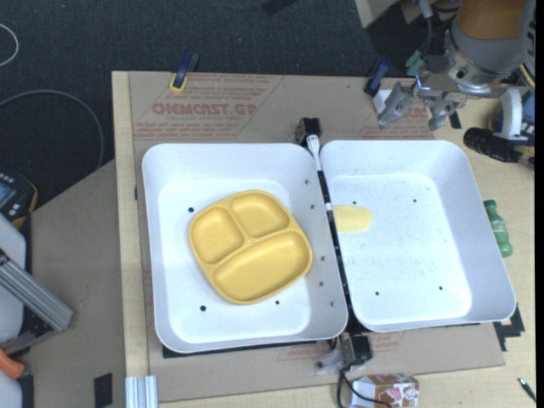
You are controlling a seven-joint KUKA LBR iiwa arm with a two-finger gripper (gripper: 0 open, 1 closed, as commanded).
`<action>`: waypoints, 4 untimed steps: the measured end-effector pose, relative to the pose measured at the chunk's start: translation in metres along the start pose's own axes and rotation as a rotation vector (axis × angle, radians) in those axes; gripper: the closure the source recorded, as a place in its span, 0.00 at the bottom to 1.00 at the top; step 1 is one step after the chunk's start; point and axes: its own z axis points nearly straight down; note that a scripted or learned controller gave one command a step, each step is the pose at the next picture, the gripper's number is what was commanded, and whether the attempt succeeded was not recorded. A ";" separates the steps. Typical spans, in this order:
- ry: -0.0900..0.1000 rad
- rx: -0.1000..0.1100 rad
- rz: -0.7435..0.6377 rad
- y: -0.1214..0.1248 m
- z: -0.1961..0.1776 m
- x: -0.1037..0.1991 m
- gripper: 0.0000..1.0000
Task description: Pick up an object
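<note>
A grey arm with an orange band is reaching in from two o'clock, its gripper (416,109) hanging over the brown bench board (255,104) just beyond the far rim of the right bin (442,253). The two metal fingers (393,107) are standing apart, with nothing between them.

In the left bin (170,228), a yellow divided plate (249,246) is lying flat near the centre, turned at an angle, with two small compartments toward twelve o'clock and one long compartment toward five o'clock. In the right bin, a small pale yellow object (352,218) is resting on the floor at nine o'clock, just beside the wall where the two bins are meeting. Its exact shape is too blurred to tell. The gripper is sitting well apart from both yellow items.

A black clip (308,129) is sitting at the twelve o'clock end of the seam between the bins. A blue-and-yellow clamp (182,72) is gripping the board's far edge at eleven o'clock, and a green object (498,227) is lying outside the right bin at three o'clock.
</note>
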 end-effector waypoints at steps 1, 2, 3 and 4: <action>-0.003 -0.023 -0.003 -0.043 -0.176 0.018 0.00; -0.001 -0.016 -0.003 -0.095 -0.262 0.038 0.00; -0.003 -0.008 -0.001 -0.092 -0.266 0.037 1.00; 0.001 0.017 0.002 -0.123 -0.114 0.037 1.00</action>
